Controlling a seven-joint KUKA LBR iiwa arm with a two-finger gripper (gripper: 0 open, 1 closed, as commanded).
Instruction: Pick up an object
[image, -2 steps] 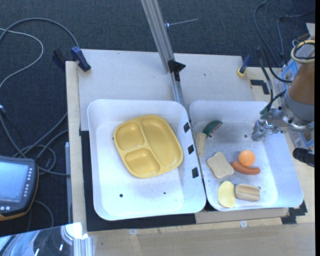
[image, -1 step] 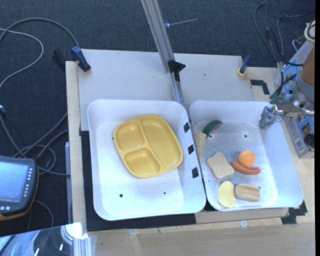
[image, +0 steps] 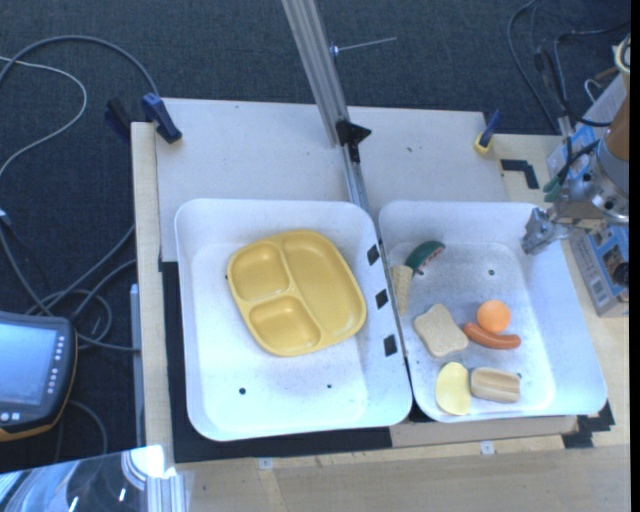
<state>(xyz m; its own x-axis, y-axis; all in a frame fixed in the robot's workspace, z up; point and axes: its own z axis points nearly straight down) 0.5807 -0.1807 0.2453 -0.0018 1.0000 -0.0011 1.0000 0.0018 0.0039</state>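
Gripper (image: 537, 232) hovers over right bin's (image: 570, 300) upper right rim, apparently carrying nothing; jaw state unclear. Orange ball (image: 493, 315) rests against sausage (image: 492, 340).

No text, label, brand or number can be read anywhere here

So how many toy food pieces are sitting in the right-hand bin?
6, all in the right bin: green-handled piece, bread slice, orange, sausage, yellow piece, bread roll. None looks hidden.
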